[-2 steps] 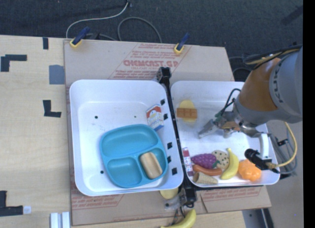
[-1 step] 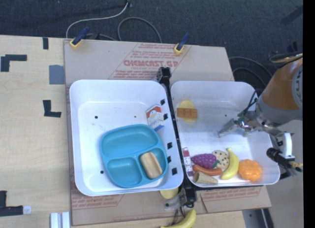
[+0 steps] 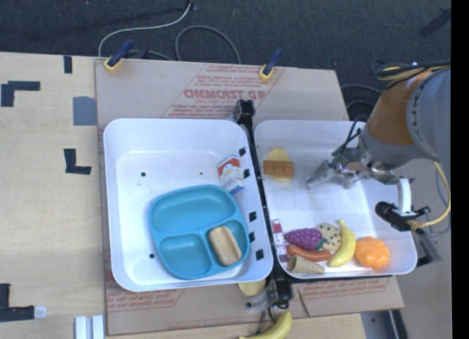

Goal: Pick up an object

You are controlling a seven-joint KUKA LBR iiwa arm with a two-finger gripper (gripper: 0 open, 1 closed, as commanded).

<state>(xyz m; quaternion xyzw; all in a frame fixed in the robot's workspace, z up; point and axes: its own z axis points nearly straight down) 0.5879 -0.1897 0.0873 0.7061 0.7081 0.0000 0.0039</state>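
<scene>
My gripper (image 3: 316, 177) hangs over the right bin (image 3: 315, 206), its two fingers spread apart and pointing left, with nothing between them. A tan waffle-like toy (image 3: 278, 165) lies just left of the fingertips, near the divider. Along the bin's front edge sit purple grapes (image 3: 304, 239), a cookie (image 3: 330, 235), a hot dog (image 3: 308, 253), a banana (image 3: 343, 244) and an orange (image 3: 372, 252).
The left bin (image 3: 132, 184) holds a blue divided plate (image 3: 196, 231) with a bread roll (image 3: 225, 245) in one compartment, and a small milk carton (image 3: 231, 175) against the divider. Another banana (image 3: 271, 326) lies on the cardboard below the bins. A cable runs by the arm's right.
</scene>
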